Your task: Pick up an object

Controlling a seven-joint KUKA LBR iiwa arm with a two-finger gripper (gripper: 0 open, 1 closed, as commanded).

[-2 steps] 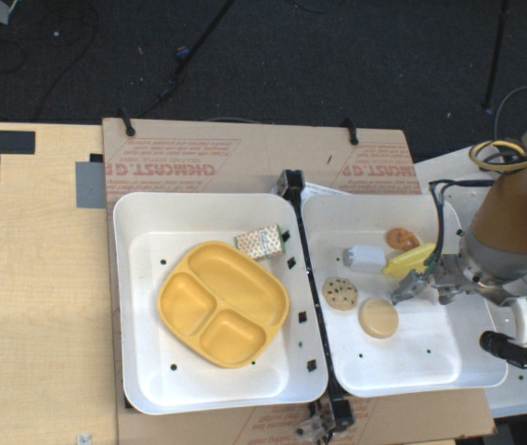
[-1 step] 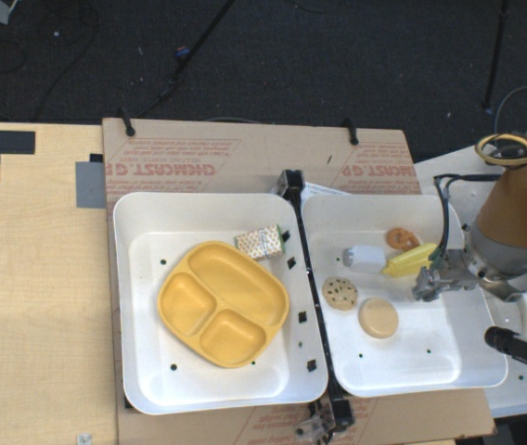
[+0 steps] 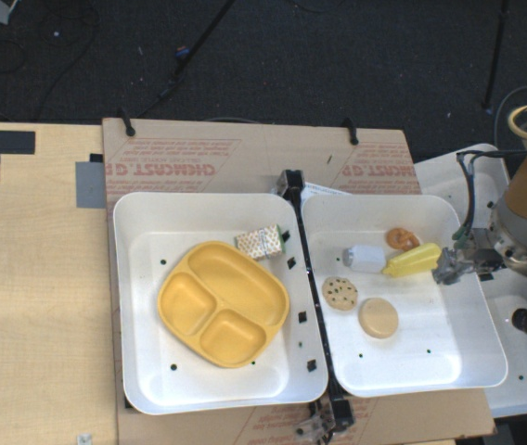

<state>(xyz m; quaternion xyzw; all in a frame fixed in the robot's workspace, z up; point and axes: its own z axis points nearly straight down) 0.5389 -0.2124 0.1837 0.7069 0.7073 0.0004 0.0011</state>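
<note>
reaching in from three o'clock, the end effector is sitting low over the right-hand edge of the right bin, its dark metal tip pointing toward nine o'clock. whether it is open or closed i cannot tell, since the tip is small and blurred against the bin wall. the arm's wrist is showing at the frame's right side, with dark cables looping above it.

the yellow corn-shaped object is lying in the right bin, its long axis running from about eight o'clock to two o'clock, with the two o'clock end just beside the end effector; contact cannot be judged. nothing is visibly sitting between the tip's parts.

counting the right bin: one yellow corn-shaped object, one orange-brown round piece just at its twelve o'clock side, one pale white item at its nine o'clock end, one speckled cookie, and one tan disc toward five o'clock of the cookie.

counting the left bin: one yellow divided plate with three compartments, lying tilted, and one small patterned block at the plate's one o'clock edge.

two bins are sitting side by side on the counter, over one cardboard sheet.
</note>
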